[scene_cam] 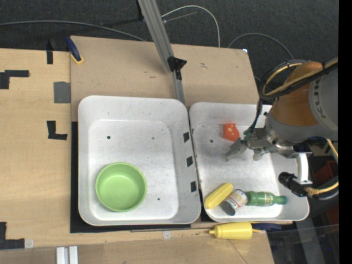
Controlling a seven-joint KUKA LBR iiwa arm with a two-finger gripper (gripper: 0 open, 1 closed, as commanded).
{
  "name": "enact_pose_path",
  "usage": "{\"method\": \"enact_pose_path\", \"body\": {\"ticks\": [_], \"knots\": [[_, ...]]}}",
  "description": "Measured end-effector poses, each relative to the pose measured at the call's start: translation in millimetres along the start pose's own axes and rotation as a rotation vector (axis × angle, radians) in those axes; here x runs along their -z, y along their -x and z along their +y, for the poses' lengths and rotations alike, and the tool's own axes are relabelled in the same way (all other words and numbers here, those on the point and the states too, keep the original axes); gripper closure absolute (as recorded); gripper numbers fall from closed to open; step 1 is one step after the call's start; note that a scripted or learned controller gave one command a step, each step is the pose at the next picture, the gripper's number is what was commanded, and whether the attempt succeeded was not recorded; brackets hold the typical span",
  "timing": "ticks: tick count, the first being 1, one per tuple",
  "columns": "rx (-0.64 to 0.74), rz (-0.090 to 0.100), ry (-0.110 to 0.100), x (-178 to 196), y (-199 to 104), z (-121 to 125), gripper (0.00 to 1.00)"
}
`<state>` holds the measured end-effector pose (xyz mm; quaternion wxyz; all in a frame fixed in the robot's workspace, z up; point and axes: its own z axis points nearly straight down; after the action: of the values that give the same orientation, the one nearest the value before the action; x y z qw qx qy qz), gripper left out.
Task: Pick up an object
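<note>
My gripper [245,150] hangs over the right bin [212,114], its two fingers spread open with nothing between them. A small red-orange block [230,131] lies just up and left of the fingertips, apart from them. Along the bin's front lie a yellow corn cob [218,195], a small grey can [236,201] and a green bottle [265,198] on its side.
The left bin [132,106] holds a green bowl [120,186] in its front left corner. A yellow object [234,231] rests on the bench outside the right bin's front rim. A grey pole [159,29] slants down to the seam between the bins.
</note>
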<state>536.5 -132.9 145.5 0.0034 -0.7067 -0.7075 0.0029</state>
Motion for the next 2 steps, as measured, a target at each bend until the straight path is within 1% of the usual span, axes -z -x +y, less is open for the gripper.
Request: {"method": "enact_pose_path", "body": {"ticks": [1,2], "knots": [[0.000,0.000,0.001,-54.4,-0.9,-1.7,0.00],[0.002,0.000,0.005,-41.5,-1.4,-0.4,1.00]]}}
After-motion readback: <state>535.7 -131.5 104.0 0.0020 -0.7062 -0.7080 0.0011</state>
